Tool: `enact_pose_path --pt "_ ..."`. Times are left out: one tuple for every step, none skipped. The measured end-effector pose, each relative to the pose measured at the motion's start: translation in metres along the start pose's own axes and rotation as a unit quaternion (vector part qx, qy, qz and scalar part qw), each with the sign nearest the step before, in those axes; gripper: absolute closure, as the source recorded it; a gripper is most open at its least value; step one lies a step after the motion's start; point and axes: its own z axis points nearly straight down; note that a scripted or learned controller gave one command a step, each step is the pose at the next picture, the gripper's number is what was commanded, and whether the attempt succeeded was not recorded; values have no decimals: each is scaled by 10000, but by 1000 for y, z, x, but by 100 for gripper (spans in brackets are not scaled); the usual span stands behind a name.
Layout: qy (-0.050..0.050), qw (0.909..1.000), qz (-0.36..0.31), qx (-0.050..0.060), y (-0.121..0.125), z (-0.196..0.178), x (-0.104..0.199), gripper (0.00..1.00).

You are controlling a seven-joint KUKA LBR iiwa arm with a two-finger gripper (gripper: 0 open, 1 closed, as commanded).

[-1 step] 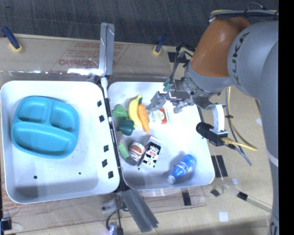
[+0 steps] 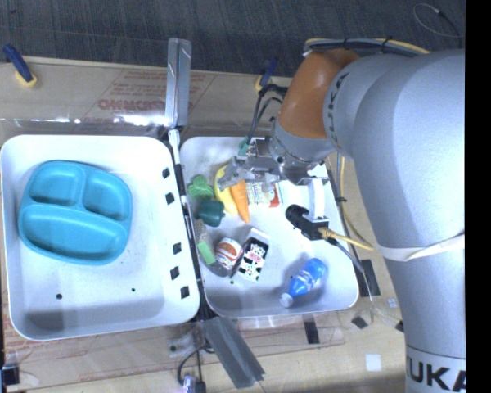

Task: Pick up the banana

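- Current step: approach and grasp. The gripper (image 2: 247,164) is low in the right bin (image 2: 337,293), over the cluster of items near that bin's upper left.
- Hand state: cannot be determined; the wrist hardware hides how the tips stand, and no item is visibly pinched.
- Task object: the banana (image 2: 223,188) lies in the right bin, just under the gripper. Only a yellow strip is visible, touching the left side of an orange carrot (image 2: 240,201).
- Adjacent items: green objects (image 2: 205,201) beside the banana; a small can (image 2: 227,253), a patterned card box (image 2: 254,258) and a blue bottle (image 2: 305,280) nearer the front.
- Next move, as judged: close on the yellow body alone, excluding the carrot, then lift straight up.
- Surface: two white bins on a cardboard-covered bench (image 2: 131,88); the left bin (image 2: 90,301) holds a blue divided tray (image 2: 74,211).
- Room: dark floor beyond the bench.
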Motion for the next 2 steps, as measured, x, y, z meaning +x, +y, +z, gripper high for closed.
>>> enact_pose_path --pt "2 9999 168 -8 28 42 24 0" --pt "9 9999 147 15 28 33 25 100"
